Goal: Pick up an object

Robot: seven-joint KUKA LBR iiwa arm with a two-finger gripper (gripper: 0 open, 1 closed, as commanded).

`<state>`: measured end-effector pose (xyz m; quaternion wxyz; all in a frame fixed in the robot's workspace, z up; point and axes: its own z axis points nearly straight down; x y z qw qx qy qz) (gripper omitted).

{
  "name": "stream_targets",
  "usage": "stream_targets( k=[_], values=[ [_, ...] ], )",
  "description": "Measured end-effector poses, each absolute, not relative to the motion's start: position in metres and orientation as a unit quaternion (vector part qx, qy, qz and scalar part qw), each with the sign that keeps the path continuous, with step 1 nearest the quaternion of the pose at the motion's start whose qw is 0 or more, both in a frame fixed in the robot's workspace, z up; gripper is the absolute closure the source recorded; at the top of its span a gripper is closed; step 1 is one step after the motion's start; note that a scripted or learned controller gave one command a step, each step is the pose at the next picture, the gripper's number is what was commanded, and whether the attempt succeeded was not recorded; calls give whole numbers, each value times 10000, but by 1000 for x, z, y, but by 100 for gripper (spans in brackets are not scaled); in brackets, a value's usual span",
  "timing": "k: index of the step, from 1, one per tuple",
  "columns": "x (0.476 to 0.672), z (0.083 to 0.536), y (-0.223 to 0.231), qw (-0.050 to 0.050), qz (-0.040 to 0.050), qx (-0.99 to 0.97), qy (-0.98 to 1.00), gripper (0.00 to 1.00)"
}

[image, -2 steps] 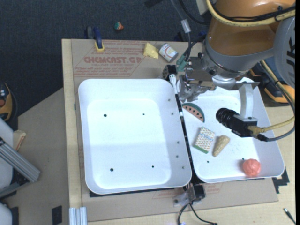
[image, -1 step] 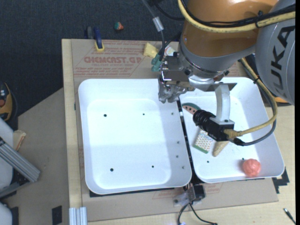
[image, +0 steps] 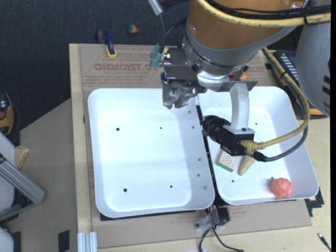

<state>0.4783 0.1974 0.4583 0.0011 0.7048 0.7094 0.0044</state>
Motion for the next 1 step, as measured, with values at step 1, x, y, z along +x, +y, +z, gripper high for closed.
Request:
stream_targets(
  k=[1],
  values=[
    [479, 506, 226, 10, 37, 7056, 7086, 100]
  ],
)
